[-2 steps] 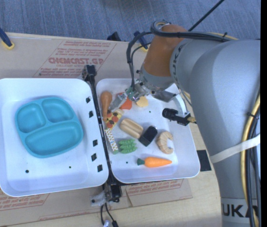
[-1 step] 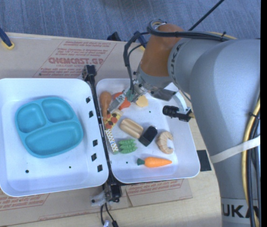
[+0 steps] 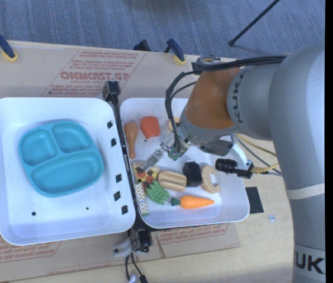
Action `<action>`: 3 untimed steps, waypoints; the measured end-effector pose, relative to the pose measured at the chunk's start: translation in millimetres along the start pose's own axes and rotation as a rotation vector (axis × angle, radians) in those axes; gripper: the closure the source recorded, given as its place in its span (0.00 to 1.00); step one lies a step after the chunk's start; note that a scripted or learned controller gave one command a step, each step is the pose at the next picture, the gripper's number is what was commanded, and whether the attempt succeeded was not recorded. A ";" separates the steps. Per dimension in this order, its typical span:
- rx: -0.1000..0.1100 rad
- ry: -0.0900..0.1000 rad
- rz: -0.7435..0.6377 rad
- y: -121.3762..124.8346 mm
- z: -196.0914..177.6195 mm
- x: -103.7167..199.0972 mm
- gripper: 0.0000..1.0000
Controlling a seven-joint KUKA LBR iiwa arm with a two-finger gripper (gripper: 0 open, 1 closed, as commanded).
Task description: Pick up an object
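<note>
My gripper (image 3: 154, 157) hangs low in the right bin (image 3: 237, 204), left of its middle, pointing down and to the left. Its tip is just above a small yellow and brown toy (image 3: 139, 172) beside the divider. Around it lie a tan drumstick (image 3: 131, 135), an orange-red block (image 3: 149, 127), a tan bread roll (image 3: 172, 180), a black piece (image 3: 192, 173), a green leafy toy (image 3: 156, 192) and an orange carrot (image 3: 195, 202). Nothing can be seen held.
The left bin (image 3: 1, 217) holds a blue three-part plate (image 3: 61, 156). A pale pretzel-like toy (image 3: 211, 182) and a printed packet (image 3: 141, 203) also lie in the right bin. The arm's orange band (image 3: 211, 102) and cables cover that bin's far right.
</note>
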State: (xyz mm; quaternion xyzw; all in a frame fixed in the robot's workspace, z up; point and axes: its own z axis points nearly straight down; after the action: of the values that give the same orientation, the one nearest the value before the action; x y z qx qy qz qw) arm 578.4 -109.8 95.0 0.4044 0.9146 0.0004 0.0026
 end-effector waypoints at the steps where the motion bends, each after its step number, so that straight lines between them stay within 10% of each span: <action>1: 0.005 -0.002 0.469 6.9 0.5 1.6 0.00; 2: 0.000 -0.008 0.419 -42.8 -0.5 49.6 0.00; 3: 0.001 0.001 0.411 -40.4 -10.6 51.3 1.00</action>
State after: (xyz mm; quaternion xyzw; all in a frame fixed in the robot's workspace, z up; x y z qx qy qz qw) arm 513.9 -99.0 105.3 0.5824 0.8129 0.0005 0.0018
